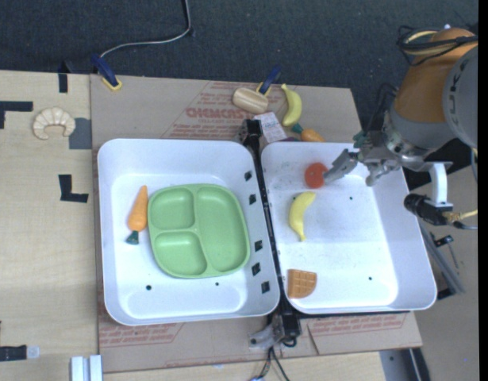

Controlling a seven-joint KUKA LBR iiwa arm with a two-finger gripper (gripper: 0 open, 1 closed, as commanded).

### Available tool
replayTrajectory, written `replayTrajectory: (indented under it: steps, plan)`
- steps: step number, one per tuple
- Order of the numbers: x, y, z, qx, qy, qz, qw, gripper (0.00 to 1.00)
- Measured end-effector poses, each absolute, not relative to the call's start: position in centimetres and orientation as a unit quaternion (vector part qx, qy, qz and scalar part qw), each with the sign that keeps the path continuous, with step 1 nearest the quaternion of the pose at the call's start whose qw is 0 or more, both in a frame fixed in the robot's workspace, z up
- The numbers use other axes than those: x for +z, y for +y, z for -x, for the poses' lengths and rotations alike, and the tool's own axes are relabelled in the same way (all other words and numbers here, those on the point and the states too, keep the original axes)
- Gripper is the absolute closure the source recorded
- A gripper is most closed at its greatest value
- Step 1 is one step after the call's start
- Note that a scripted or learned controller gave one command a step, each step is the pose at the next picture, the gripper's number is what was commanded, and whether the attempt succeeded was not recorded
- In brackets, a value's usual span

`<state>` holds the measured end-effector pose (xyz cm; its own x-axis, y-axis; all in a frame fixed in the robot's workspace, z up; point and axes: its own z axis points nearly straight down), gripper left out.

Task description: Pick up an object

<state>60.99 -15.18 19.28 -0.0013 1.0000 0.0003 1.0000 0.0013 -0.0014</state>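
In the right bin (402,236) lie a red tomato (315,175) near the far wall, a yellow banana (301,213) below it, and a waffle piece (301,282) at the near left corner. My gripper (356,171) hangs over the far part of this bin, just right of the tomato. It is open, with nothing between its fingers. Its left finger (337,167) ends close to the tomato. The left bin (117,165) holds an orange carrot (138,208) and a green divided plate (200,230).
Behind the bins on the cardboard lie a bread roll (250,98), a second banana (291,105), a small packet (269,125) and an orange item (311,135). A croissant (53,122) sits on the bench at far left. The arm (430,94) fills the upper right.
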Motion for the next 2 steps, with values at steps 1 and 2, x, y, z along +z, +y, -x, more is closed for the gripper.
replayTrajectory:
  steps: [1,2]
  plan:
    - [8.6,-11.0,-66.9,-0.0009,-0.708,0.706,-0.002,0.00]
    - [8.6,-10.1,-63.2,0.0001,-0.707,0.707,-0.001,0.00]
